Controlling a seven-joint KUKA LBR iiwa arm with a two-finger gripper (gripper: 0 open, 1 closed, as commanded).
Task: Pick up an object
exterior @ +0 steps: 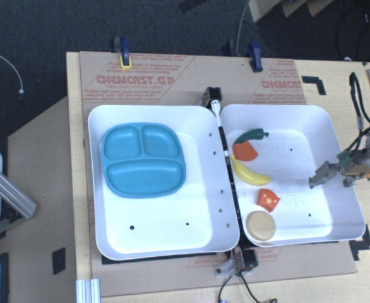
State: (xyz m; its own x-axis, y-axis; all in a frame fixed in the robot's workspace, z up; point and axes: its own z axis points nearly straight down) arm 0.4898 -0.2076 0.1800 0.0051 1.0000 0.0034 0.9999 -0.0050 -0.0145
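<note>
A: Where is the hand (pixel 329 172) seen?

B: It is seen at the right side of the right bin (pixel 311 125), low over the bin's floor, with one grey finger (pixel 321 174) pointed left. Whether the fingers are spread or closed cannot be told. Nothing is seen between them.

A: And where are the objects placed relative to it?

B: All are grouped along the left side of the same bin, well apart from the hand, with bare white floor between. A red pepper (pixel 246 148) with a green stem is laid farthest back. A banana (pixel 249 173) is set just in front of it, touching or nearly so. A small red block (pixel 268 199) is found nearer, and a tan disc (pixel 260 225) sits at the front left corner, just beside the block.

A: What is held in the left bin (pixel 109 232)?

B: A blue divided plate (pixel 144 159) is laid in its back left part. Both bins are carried on the counter (pixel 77 137).
</note>
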